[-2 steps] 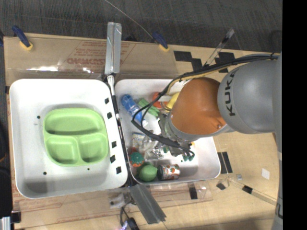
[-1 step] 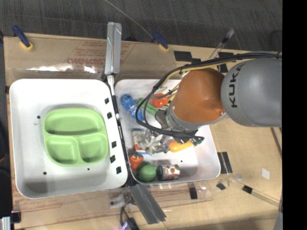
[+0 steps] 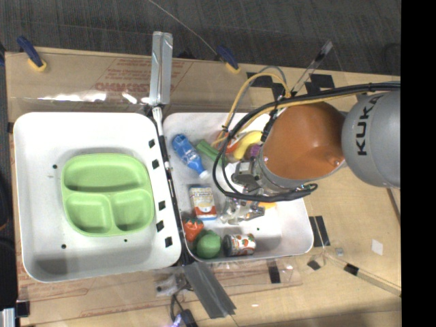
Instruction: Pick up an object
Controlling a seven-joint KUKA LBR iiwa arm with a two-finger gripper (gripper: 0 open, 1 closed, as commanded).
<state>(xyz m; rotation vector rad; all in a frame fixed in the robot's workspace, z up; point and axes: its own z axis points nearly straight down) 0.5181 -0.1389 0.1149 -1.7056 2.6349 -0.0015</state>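
The arm reaches in from the right, its orange band over the right bin (image 3: 293, 240). My gripper (image 3: 240, 212) hangs low in the middle of that bin, its tip among cables and a pale object. Around it lie a blue bottle (image 3: 186, 152), a small white carton (image 3: 203, 202), a red item (image 3: 193, 229), a green ball (image 3: 208, 244), a small can (image 3: 240, 244) and a yellow object (image 3: 246, 142) partly under the arm. I see nothing clearly held between the fingers.
The left bin (image 3: 34, 182) holds a green divided tray (image 3: 107, 193). A metal bar (image 3: 161, 67) stands at the back between the bins. Blue clamps (image 3: 30, 52) grip the cardboard base.
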